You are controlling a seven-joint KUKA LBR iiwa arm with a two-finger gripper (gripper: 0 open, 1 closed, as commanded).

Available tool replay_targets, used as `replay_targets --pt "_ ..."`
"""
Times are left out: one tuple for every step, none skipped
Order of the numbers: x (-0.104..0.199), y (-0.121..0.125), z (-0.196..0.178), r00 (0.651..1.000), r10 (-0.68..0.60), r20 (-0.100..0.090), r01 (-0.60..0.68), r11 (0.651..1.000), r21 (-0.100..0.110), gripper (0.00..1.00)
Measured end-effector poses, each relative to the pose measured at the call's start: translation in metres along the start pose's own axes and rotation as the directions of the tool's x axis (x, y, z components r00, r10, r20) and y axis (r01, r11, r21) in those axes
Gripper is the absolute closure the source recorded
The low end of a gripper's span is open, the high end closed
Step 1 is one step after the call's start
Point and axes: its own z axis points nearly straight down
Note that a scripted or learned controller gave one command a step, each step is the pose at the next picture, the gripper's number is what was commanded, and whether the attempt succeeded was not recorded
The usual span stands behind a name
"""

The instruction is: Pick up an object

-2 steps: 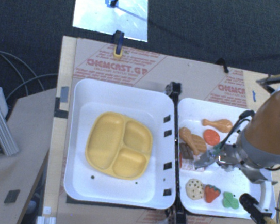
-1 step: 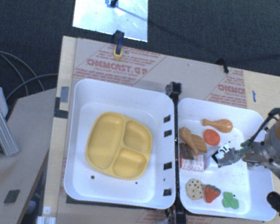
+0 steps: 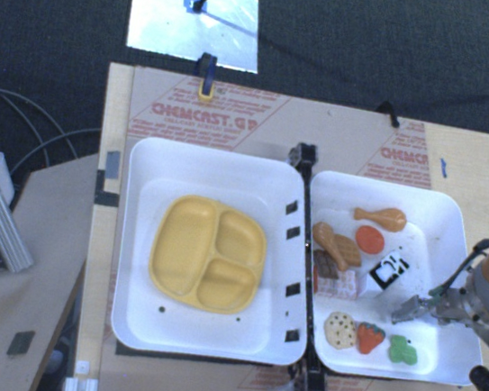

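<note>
**While the gripper hovers low in the right bin, no object is yet taken**

Since nothing shows in its grasp, we judge the task to be at the approach step. The gripper [image 3: 407, 307] sits over bare floor in the right bin [image 3: 460, 213], reaching in from the right; whether it is spread or closed we cannot tell, as the tip is small and blurred.

The candidates all lie in that bin. Nearest are the green toy [image 3: 402, 350], just below the gripper in the view, the strawberry [image 3: 370, 337] beside it, and the black-and-white tag [image 3: 388, 269] just up and to the left. The cookie [image 3: 340, 330] lies near the bin's left wall, next to the strawberry. The drumstick [image 3: 380, 218] is well apart, near the far wall. The yellow plate [image 3: 208, 253] fills the left bin [image 3: 149, 167] and looks too broad to be a likely pick.

As to pose, the drumstick's long axis runs across the view, thin end to the left, thick end to the right. The strawberry seems to lie with its long axis up and down the view; which end is the tip we cannot say. The green toy is compact, with no clear axis.

We think the next move calls for settling on one piece, centring above it, turning the wrist across its narrow side, then descending.
</note>
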Motion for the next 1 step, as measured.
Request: replay_targets --pt "0.0052 0.0045 -0.0169 1.0 -0.01 -0.001 0.01 1.0 -0.011 1.0"
